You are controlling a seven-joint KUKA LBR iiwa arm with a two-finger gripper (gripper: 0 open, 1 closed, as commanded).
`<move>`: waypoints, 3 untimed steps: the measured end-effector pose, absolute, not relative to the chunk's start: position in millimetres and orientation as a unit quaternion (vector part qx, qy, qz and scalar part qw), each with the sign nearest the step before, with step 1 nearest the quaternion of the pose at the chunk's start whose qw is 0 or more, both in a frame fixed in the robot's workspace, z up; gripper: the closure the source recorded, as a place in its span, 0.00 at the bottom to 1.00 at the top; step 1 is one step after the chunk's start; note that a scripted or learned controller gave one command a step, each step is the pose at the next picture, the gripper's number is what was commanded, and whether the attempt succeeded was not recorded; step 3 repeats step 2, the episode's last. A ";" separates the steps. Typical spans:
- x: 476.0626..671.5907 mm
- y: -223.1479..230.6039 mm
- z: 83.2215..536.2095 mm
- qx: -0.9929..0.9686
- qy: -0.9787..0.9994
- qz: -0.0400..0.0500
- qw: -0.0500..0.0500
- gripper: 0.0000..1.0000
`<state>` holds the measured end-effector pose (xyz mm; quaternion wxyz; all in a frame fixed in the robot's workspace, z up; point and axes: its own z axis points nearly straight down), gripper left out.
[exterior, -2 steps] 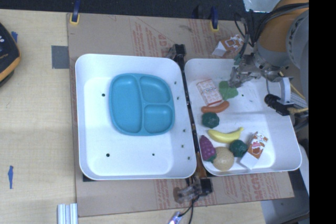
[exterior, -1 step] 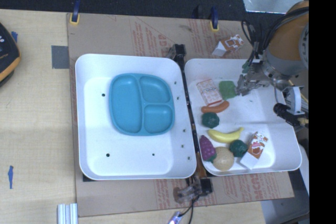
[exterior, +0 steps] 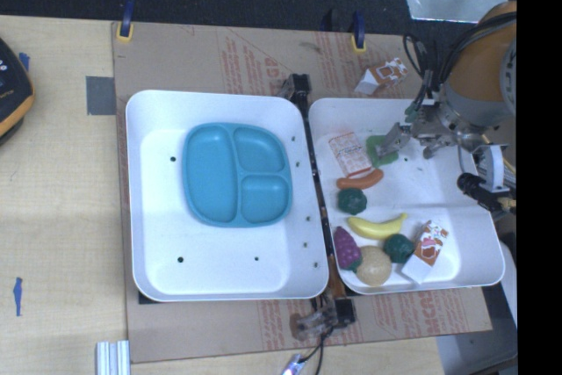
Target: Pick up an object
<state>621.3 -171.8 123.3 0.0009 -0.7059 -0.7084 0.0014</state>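
The right bin [exterior: 474,272] holds several toy foods. Among them are a white and red packet [exterior: 349,153], a green piece [exterior: 381,150], a red sausage [exterior: 360,180], a dark green broccoli [exterior: 353,201] and a yellow banana [exterior: 378,226]. Nearer the front lie purple grapes [exterior: 346,248], a tan round piece [exterior: 373,266], a second dark green piece [exterior: 398,247] and a red and white carton [exterior: 430,243]. My gripper [exterior: 406,134] hangs low at the bin's far right, just beside and partly over the green piece. The arm's grey wrist hides its grasp.
The left bin [exterior: 154,277] holds a blue divided plate [exterior: 237,173]. A small carton [exterior: 382,76] lies on the cardboard behind the right bin. A black and yellow device [exterior: 10,92] sits at the left edge of the bench. Black cables hang by the arm.
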 end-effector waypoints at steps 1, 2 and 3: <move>656.1 -182.6 91.7 -0.705 -0.709 0.001 0.001 0.00; 625.4 -197.9 91.9 -0.706 -0.708 0.002 0.001 0.00; 625.4 -197.9 91.9 -0.706 -0.708 0.002 0.001 0.00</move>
